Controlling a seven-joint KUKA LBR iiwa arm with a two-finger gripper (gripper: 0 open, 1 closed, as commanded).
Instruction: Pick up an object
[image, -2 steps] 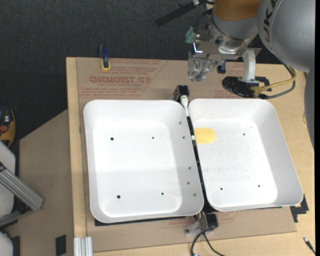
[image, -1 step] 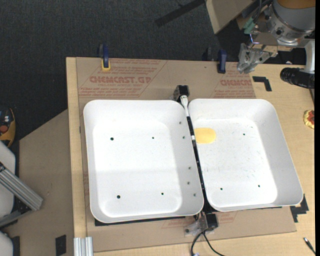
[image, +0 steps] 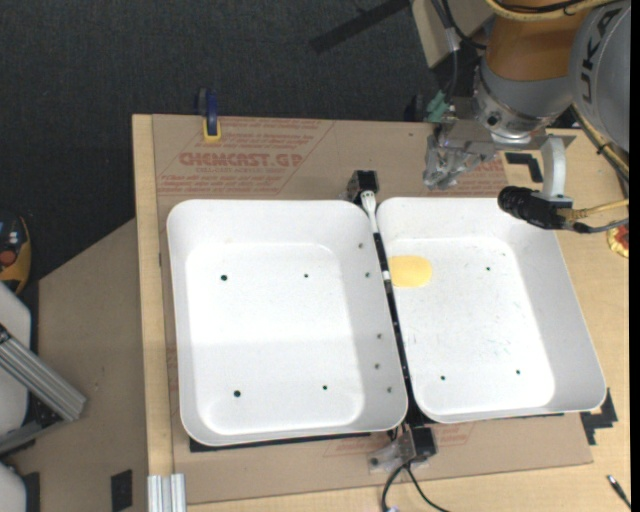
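Hanging over the right bin's (image: 560, 300) far edge, the hand (image: 445, 175) (grip unreadable) is well apart from the yellow object (image: 410, 271).

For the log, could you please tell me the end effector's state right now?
End effector: above the right bin's far edge, holding nothing visible; open or closed cannot be told.

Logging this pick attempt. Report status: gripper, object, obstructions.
Gripper above the right bin's far edge, nothing seen between its fingers. Yellow object lies in right bin near the left wall, untouched. Nothing around it.
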